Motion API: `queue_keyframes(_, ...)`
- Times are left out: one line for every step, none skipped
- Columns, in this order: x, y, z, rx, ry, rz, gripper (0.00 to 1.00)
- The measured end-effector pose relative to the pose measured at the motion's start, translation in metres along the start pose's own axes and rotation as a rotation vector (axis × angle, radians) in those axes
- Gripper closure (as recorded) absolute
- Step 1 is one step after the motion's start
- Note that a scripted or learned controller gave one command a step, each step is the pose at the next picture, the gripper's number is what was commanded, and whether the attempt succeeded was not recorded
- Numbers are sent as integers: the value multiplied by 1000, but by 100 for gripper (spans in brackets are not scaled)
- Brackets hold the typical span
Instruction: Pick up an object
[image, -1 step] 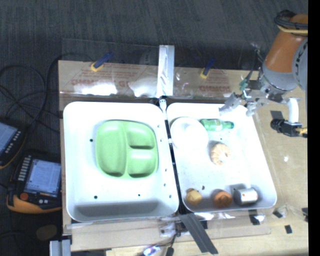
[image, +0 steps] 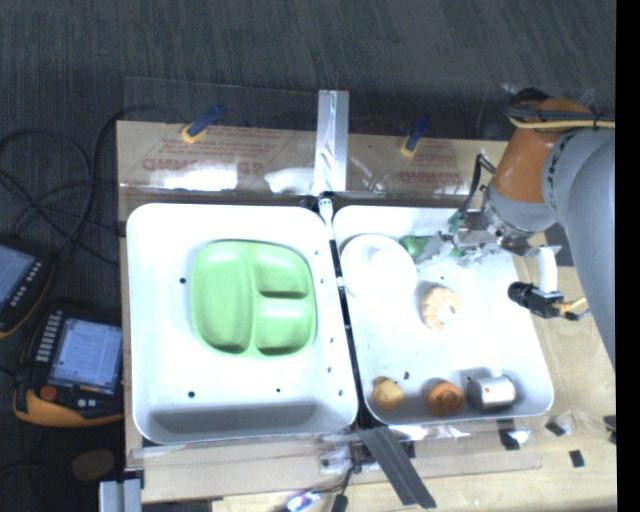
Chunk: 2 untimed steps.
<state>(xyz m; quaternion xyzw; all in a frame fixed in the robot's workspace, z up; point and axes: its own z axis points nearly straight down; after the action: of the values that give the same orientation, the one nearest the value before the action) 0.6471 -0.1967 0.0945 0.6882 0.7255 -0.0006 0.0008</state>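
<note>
arm (image: 560, 180): reaching in from the right, over the right bin's (image: 520, 345) far edge
gripper (image: 470, 238): low by a green thing (image: 415, 244), honestly can't tell how the jaws stand
right bin: pale bun (image: 438, 305) mid, two brownish balls (image: 387, 392) (image: 444, 397) and a metal can (image: 491, 390) along the near wall
left bin (image: 160, 300): green divided tray (image: 255, 297)

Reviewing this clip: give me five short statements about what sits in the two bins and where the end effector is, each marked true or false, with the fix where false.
1. The green divided tray lies in the left bin. True.
2. The end effector is over the left bin. False: it is at the far edge of the right bin.
3. A metal can lies on its side near the right bin's front edge. True.
4. The pale bread-like item sits on the green tray. False: it lies on the right bin's floor.
5. Two small brownish round items lie beside the can. True.
</note>
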Motion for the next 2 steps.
queue_keyframes(3, -50, 5, -9, 1, 154, 0)
queue_keyframes(3, -49, -5, -11, 1, 153, 100)
